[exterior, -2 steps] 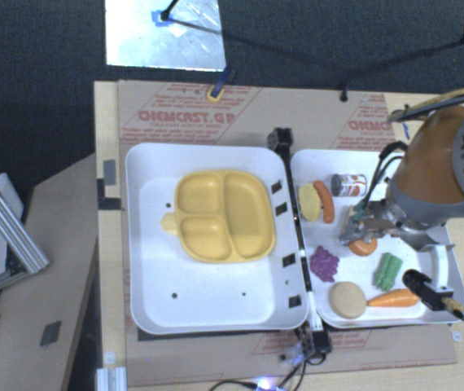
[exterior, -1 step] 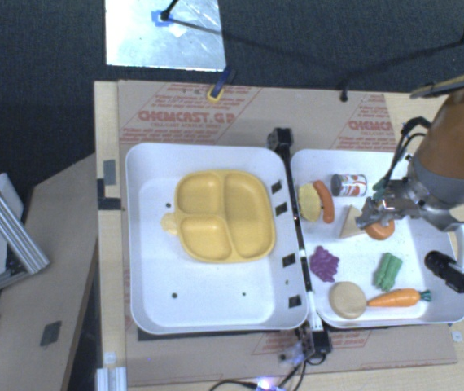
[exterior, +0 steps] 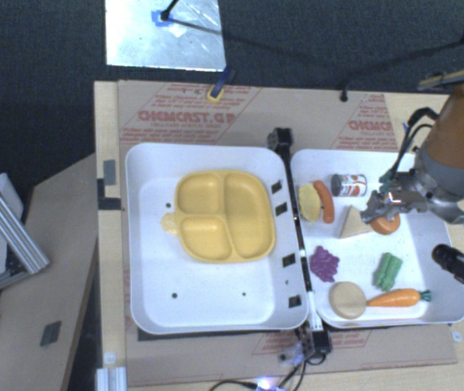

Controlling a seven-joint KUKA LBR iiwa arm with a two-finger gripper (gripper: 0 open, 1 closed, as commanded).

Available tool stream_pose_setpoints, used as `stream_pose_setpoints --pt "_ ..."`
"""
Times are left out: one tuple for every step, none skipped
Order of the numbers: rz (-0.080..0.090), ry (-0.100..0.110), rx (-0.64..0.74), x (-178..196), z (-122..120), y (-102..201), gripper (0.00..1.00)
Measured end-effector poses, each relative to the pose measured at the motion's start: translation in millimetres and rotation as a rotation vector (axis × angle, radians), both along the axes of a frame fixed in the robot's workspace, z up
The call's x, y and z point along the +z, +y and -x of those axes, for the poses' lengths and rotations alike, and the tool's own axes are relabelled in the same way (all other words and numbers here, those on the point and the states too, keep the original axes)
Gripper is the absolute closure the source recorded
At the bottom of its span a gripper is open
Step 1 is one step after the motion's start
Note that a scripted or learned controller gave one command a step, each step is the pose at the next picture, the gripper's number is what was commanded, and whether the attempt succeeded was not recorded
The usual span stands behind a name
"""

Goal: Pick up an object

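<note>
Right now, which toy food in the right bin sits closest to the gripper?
The orange slice, directly under the gripper beside the tan wedge. The carrot, green piece and can lie farther off.

Red "CHEMCAST GP" printed on the brown board [exterior: 185, 114]; repeated at right.

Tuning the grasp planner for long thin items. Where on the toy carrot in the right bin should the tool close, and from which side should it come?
Grip the carrot around the middle of its orange body, coming straight down from above. It lies flat and nearly level along the right bin's near edge, green top pointing right, so the fingers should close across its narrow width. Its thick end sits close to the round beige piece, so keep towards the centre.
</note>
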State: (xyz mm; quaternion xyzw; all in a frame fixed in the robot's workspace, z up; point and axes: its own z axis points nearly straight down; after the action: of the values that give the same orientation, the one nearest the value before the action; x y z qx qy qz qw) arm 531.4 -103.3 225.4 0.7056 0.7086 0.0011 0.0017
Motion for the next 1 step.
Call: stream_pose_setpoints --pt "-0.001 0.0 0.003 -7.9 -32.9 43.5 1.0"
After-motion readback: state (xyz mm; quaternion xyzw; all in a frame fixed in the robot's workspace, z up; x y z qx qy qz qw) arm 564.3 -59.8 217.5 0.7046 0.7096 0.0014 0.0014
